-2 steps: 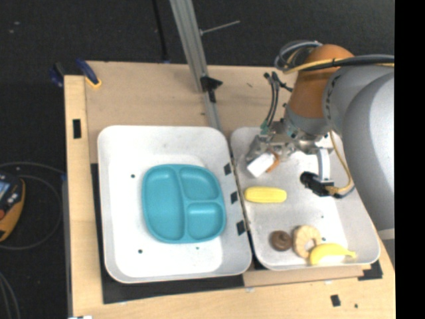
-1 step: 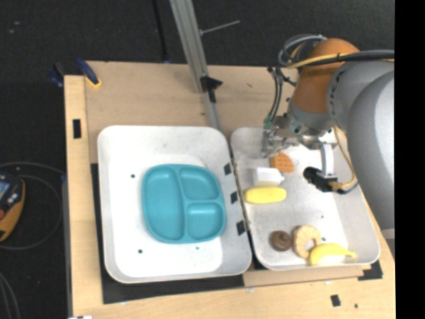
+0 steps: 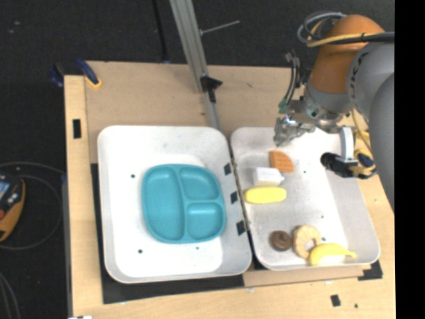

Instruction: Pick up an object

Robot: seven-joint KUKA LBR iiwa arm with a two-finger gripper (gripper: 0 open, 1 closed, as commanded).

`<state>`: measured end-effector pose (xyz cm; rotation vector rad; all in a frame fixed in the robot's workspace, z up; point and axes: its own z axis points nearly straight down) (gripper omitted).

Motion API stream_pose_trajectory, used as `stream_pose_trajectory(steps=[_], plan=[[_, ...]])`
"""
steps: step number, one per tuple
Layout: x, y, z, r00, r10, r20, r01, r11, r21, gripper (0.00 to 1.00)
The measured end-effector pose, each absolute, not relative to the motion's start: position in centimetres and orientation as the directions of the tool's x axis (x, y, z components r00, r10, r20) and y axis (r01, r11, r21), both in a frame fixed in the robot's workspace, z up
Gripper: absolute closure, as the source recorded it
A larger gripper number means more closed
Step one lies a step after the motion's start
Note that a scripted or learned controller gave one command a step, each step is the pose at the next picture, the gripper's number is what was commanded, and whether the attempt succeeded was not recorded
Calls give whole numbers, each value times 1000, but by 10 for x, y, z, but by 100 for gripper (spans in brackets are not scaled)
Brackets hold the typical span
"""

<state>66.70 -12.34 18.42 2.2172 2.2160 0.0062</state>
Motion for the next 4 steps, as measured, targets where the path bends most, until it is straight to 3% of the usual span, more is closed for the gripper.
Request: stream_pose_trajectory(steps=[1,2,4], plan=[[667,-119,248,-3,1000,-1,1000,3,7,100],[668,-120,266,-3,1000,-1,1000,3,3,100],[633,-23,260,-6,1000,1,1000,6,1,100]])
